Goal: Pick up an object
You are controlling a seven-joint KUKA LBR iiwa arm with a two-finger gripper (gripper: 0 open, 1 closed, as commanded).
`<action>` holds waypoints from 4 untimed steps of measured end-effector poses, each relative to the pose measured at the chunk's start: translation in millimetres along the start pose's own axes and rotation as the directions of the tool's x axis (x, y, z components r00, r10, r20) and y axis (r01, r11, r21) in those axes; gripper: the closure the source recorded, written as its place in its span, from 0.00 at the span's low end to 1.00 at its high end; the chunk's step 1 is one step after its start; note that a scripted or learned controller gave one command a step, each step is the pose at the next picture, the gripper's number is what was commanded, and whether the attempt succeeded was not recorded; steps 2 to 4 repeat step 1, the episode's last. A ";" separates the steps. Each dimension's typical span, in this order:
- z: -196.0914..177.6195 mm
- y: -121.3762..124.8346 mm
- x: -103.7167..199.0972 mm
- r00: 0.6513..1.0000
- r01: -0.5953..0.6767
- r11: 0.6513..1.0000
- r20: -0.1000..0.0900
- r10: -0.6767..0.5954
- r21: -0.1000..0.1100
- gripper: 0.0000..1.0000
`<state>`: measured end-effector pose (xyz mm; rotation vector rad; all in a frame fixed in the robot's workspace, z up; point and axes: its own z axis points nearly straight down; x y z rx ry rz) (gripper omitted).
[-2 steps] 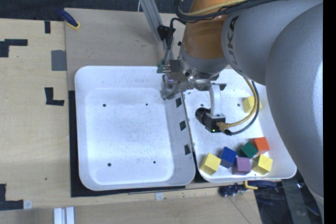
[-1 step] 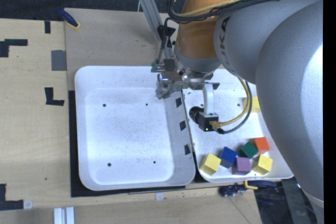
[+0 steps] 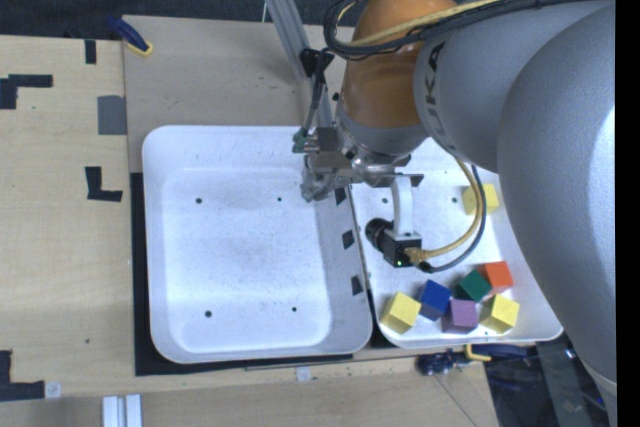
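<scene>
The gripper (image 3: 322, 177) hung over the bins' shared rim, apart from the lower-right blocks (image 3: 452, 302); its opening was unreadable.

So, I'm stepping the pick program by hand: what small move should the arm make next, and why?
Probably shift the gripper toward the near corner of the right bin. It sits over the inner edge of the left bin, while the blocks, such as the blue cube and purple cube, cluster in that corner.
</scene>
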<state>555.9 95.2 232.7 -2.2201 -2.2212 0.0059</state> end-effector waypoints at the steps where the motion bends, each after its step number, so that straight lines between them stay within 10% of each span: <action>1: -0.2 0.6 0.3 1.000 0.001 1.000 -0.001 -0.001 -0.001 0.00; 4: -0.2 0.6 0.3 1.000 0.001 1.000 -0.001 -0.001 -0.001 0.00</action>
